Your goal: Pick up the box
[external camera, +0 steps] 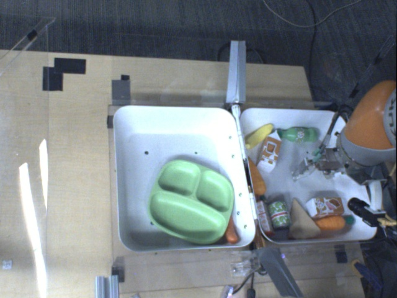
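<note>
Single fixed overhead view, slanted down on both bins (124, 185), seemingly mid-range.

Left bin (124, 166) has a big green divided plate (191, 200) sitting toward its front right corner, with a carrot (231, 233) tucked against that corner. Right bin (282, 115) holds a banana (259, 134) and green bottle (298, 134) along the back edge, a can (278, 213) and another carrot (331, 223) along the front.
</note>
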`<state>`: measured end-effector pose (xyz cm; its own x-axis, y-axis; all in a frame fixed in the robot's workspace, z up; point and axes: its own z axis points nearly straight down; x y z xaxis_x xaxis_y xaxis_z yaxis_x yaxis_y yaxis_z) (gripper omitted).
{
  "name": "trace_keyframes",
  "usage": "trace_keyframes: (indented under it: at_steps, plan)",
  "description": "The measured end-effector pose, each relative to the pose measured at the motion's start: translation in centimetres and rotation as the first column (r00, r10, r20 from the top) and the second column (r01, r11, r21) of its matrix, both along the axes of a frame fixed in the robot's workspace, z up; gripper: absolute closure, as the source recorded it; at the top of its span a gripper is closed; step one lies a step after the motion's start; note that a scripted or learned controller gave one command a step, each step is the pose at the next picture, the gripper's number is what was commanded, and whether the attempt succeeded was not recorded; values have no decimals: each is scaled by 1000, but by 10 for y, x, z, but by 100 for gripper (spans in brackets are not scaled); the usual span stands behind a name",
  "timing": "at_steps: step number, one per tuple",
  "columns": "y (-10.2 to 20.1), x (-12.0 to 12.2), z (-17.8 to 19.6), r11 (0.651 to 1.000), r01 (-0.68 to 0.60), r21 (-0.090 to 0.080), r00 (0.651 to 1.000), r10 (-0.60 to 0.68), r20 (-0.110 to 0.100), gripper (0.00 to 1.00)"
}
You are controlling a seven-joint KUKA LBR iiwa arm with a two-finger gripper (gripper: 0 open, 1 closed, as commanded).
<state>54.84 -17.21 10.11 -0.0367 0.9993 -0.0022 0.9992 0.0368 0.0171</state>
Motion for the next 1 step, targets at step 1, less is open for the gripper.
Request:
trace_keyframes:
  at_steps: [1]
  plan:
    - [32, 45, -12, 997, 79, 2, 997, -79, -7, 0]
